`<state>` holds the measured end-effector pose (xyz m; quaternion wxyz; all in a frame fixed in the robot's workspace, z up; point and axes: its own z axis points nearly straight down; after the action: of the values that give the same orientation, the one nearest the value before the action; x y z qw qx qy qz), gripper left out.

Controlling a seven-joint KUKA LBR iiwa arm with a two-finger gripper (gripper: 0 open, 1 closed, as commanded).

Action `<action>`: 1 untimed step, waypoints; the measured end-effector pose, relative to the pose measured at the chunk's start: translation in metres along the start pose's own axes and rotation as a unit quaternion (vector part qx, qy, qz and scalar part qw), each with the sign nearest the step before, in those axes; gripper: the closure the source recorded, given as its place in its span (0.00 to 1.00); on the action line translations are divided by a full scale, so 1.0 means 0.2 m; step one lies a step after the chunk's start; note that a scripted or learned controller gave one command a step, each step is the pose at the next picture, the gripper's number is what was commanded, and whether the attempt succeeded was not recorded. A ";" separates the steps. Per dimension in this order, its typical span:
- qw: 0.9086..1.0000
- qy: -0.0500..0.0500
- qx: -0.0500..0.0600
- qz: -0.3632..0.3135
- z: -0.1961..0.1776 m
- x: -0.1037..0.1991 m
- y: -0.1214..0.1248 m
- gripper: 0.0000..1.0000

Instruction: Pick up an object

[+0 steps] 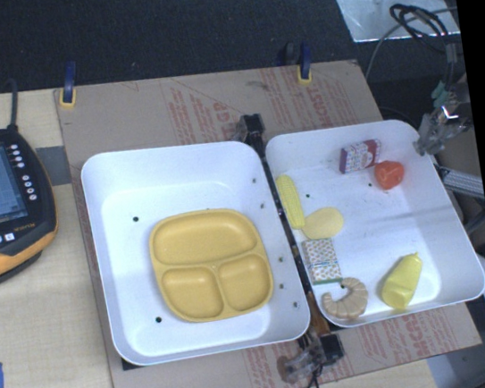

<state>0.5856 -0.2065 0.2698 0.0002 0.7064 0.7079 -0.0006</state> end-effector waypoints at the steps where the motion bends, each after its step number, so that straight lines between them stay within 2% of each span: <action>1: 1.000 0.000 0.000 -0.002 0.01 -0.02 0.19 1.00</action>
<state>0.6229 -0.2110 0.2682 -0.0004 0.7052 0.7090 -0.0007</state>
